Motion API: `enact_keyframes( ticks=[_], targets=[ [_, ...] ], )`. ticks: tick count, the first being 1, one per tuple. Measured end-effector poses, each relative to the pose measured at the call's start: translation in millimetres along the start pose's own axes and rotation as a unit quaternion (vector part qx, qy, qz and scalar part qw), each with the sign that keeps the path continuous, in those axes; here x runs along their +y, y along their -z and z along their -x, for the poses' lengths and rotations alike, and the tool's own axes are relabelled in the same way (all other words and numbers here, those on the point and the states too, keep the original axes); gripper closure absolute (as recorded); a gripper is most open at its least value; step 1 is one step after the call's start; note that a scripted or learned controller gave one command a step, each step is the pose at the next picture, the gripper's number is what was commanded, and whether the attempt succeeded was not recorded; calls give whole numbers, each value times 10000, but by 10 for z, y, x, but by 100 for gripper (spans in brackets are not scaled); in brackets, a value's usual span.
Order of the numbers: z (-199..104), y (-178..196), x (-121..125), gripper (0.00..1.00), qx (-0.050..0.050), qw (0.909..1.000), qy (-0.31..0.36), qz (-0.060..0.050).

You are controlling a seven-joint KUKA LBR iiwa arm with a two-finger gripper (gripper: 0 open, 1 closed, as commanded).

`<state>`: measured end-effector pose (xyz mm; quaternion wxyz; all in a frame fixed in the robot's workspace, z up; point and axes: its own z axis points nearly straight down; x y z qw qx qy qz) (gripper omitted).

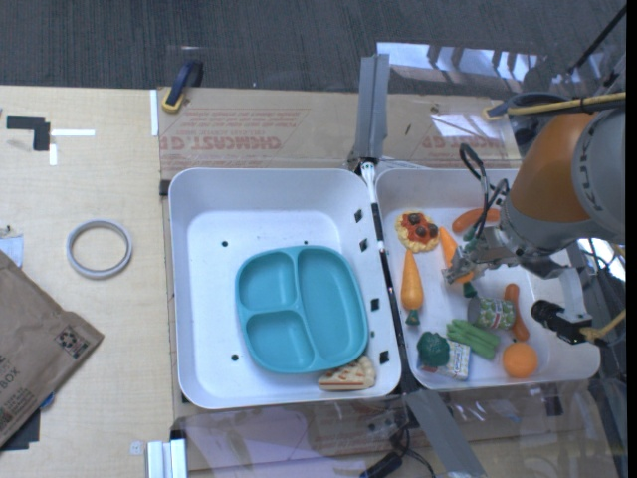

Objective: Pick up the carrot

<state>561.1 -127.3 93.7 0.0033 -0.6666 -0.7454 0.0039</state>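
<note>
- Nearest the camera, along the front of the left bin [189, 297], we note a teal tray [302, 309] with a waffle piece [348, 374] at its front right corner, the two touching or all but touching.
- Moving right into the right bin [577, 366], we find the carrot [411, 281] close to the bin's left wall, its long axis running near to far, thick end toward the camera and tip pointing up at a toy pizza [418, 230].
- Broccoli [432, 349] and a green vegetable [474, 338] sit in front of the carrot, apart from it.
- We place the gripper [464, 270] just right of the carrot, about level with its middle; a second, smaller orange piece [449, 248] lies right beside the gripper tips and could be confused with the target.
- We judge the coming move to be a short shift left, with the jaws set across the carrot's near-to-far axis.
- Whether the gripper is wide, narrow or holding something, we cannot tell; the tips are lost in clutter.
- Farther right, the arm [557, 172] reaches in from the right edge, orange band over the bin's far right, wrist angled down and leftward.
</note>
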Motion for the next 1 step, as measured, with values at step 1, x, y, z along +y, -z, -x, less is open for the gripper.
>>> enact_keyframes(
  ticks=[1],
  targets=[
    [-715, 971, -292, 100, -3, 9998, -197, 44]
  ],
)
